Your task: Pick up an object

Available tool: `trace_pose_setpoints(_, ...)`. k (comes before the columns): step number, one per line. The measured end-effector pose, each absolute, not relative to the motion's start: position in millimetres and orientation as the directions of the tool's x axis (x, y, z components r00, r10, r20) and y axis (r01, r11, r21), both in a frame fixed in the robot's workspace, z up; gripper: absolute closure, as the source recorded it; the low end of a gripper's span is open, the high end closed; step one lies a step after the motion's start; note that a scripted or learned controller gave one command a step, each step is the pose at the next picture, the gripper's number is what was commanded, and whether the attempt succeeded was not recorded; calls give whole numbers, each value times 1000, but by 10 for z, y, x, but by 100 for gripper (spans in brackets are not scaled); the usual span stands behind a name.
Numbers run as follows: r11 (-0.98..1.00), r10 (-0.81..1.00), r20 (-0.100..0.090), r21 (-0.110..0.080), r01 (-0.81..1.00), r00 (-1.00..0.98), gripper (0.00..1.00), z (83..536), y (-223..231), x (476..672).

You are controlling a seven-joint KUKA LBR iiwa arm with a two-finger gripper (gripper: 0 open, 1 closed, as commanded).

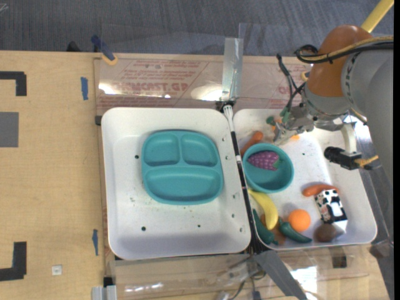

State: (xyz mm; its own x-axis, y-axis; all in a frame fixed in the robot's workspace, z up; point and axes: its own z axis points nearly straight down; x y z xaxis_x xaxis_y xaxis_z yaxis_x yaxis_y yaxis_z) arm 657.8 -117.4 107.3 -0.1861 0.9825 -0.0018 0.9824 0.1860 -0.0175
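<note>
My gripper (pixel 284 128) hangs low over the back of the right bin (pixel 361 195); I cannot tell its state. A carrot (pixel 255 139) lies just left of it, near the bowl (pixel 269 167) with grapes (pixel 263 159).

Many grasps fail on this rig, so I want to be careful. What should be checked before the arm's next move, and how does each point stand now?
1. Gripper is over the right white bin, near its far left corner: ok.
2. An object between the fingers: cannot tell.
3. Target under the gripper: small orange piece lies close by; exact aim cannot tell.
4. Teal bowl holding purple grapes stands near the gripper, collision risk: not ok.
5. Yellow banana and orange ball lie apart from the gripper: ok.
</note>
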Motion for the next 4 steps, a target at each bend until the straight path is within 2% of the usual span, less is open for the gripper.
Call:
trace_pose_setpoints(1,352,936,-6,3,936,-352,100,1351,-2114,6355)
trace_pose_setpoints(2,357,934,-3,3,934,-357,0,1338,-2076,6362)
trace_pose_setpoints(3,301,954,-2,5,954,-301,0,879,-1249,6492)
trace_pose_setpoints(4,304,953,-11,15,953,-304,100,1022,-1257,6523)
